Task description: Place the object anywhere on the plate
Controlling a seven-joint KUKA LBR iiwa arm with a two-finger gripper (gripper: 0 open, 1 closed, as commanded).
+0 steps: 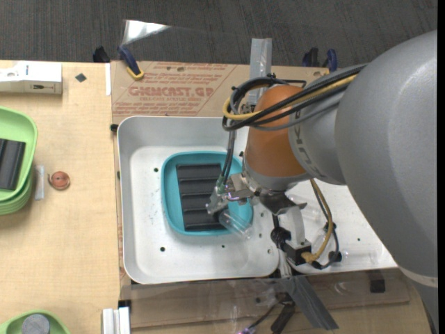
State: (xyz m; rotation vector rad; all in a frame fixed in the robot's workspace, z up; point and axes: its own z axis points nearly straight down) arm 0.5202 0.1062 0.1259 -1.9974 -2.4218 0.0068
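Plate, teal, rounded-square, lying in white bin. Object: dark ribbed block resting on the plate's floor, well inside the rim. Gripper at the block's right edge, low over the plate; finger state cannot be told (wrist hardware and cables crowd the tip). Judged step: release and clear. Best done by lifting straight up, so nothing drags the block off the plate.
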